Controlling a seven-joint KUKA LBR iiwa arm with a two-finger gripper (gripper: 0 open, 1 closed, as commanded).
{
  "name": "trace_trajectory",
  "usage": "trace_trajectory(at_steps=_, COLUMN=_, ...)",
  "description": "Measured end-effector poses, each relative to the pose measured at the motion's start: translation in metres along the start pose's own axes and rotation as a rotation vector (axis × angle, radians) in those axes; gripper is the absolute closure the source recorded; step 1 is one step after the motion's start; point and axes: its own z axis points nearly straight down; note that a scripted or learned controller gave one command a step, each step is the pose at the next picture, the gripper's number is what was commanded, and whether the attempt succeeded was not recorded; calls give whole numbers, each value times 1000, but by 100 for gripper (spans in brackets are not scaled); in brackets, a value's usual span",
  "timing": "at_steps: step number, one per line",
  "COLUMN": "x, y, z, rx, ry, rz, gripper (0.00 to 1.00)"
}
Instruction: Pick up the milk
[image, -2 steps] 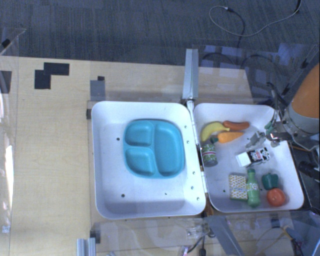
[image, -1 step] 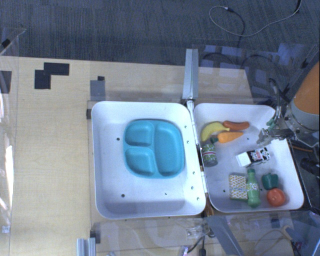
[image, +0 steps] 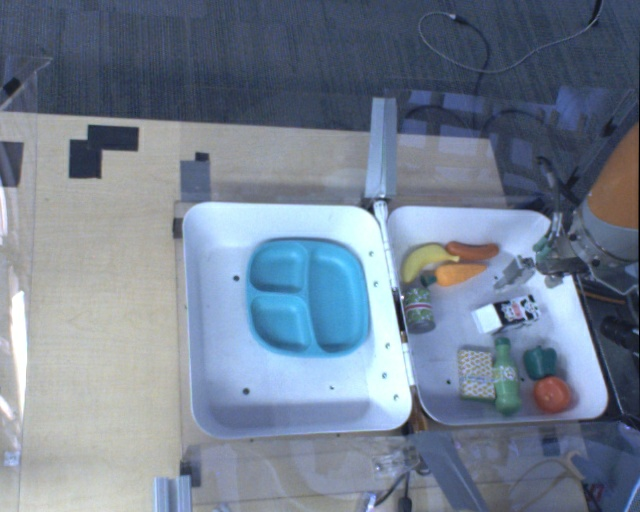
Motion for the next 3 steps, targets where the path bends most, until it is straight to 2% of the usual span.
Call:
trace_trajectory(at_steps=1, x=-25, y=0, z=71, rx=3, ry=1, rz=57, gripper=0)
trace_trajectory(at_steps=2, x=-25, y=-22, z=93, rx=1, ry=0, rz=-1, gripper=0)
trace_trajectory(at_steps=3, x=-25, y=-19, z=80, rx=-8, ry=-1, rz=-1, gripper=100)
